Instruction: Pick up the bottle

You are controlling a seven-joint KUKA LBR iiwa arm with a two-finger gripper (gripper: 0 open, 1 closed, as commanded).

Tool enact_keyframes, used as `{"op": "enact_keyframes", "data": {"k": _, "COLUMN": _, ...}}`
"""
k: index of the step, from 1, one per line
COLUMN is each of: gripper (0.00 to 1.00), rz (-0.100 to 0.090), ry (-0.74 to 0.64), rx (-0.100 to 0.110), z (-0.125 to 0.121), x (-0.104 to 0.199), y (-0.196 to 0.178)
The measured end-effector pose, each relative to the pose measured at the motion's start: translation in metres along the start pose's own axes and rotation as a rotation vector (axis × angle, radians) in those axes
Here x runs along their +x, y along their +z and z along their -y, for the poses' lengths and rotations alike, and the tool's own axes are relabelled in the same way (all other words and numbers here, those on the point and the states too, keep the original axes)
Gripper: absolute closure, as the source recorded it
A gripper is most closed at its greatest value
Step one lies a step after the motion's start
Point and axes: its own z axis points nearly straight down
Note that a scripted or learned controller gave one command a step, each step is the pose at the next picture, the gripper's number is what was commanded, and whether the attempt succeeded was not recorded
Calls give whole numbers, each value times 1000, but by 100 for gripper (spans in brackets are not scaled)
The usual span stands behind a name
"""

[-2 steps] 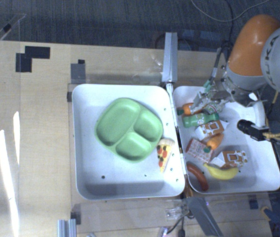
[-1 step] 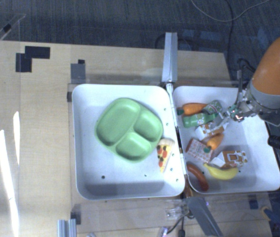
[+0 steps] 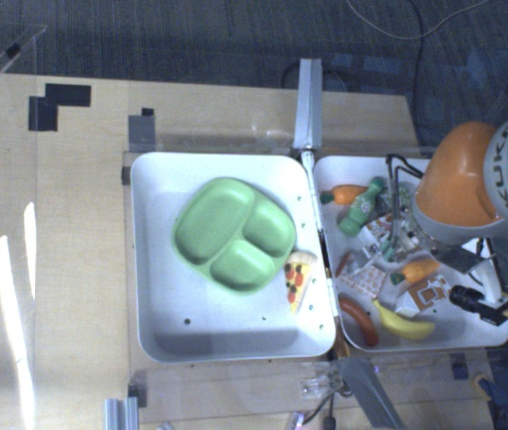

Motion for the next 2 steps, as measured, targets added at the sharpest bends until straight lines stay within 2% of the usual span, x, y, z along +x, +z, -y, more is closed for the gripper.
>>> {"op": "enact_keyframes", "data": {"k": 1, "gripper": 0, "rz": -10, "ry": -23, "rx": 13, "z": -37, "x": -57, "y": -48}}
{"op": "enact_keyframes", "data": {"k": 2, "gripper": 0, "rz": -23, "ry": -121, "rx": 32, "z": -108, "x": -69, "y": 23}}
